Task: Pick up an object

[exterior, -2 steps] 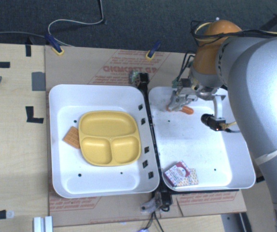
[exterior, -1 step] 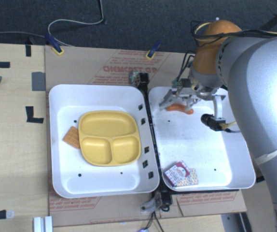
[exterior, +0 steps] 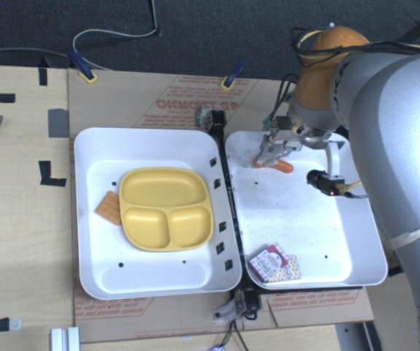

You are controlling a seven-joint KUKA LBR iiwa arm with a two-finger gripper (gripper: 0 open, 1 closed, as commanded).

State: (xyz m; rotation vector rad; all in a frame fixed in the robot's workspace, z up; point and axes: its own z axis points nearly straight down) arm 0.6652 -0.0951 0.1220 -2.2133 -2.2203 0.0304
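Over the far part of the right bin [exterior: 356, 258] hangs the gripper [exterior: 274, 154], low, near the bin's back wall, on the grey arm [exterior: 385, 123] with its orange band [exterior: 320, 86] reaching in from the right. Small orange object [exterior: 285, 167], carrot-like, lies on the bin floor right at the fingertips, touching or nearly so; a bit of orange also shows on the left side of the fingers. Fingers point down and look close together, but the view is too small and cluttered to tell how far apart they are or whether the orange piece sits between them, so grasp cannot be told. Near the front edge of the same bin lies a flat packet [exterior: 274, 264] with red and white print, well apart from the gripper. Left bin [exterior: 93, 254] holds a yellow divided tray [exterior: 167, 208] with three compartments, roughly centred, and a tan cracker-like square [exterior: 109, 208] tucked at the tray's left edge, partly under it. Both bins sit side by side on a cardboard sheet [exterior: 173, 101] on the bench, with two yellow-blue clips [exterior: 232, 77] at its far edge.
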